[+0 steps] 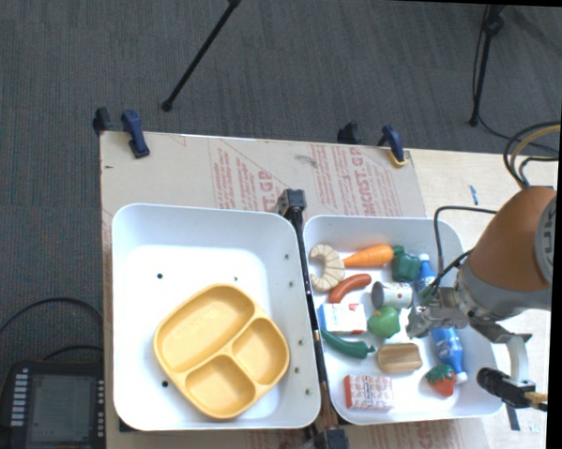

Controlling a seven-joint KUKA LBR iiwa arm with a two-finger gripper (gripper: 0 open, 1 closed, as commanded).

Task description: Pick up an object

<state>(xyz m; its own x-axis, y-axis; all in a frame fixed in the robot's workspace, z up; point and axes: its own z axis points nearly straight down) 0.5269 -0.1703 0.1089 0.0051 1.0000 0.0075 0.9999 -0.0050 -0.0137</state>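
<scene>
A: What's under my end effector (425, 316)?

B: It's low over the right bin (395, 417), amid the toys. I can't tell its finger state. The yellow tray (222, 350) lies well left. The nearest target, a green pepper (384, 322), sits just left; I'd judge it's lining up.

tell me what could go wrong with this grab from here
1. The gripper sits low in the right bin among tightly packed toys: the green pepper, the blue bottle and the bread slice lie close around it, so it may nudge or pinch two at once.
2. Small rounded pieces like the strawberry could slip out.
3. The wrist hangs near the bin's right wall and may bump it.
</scene>
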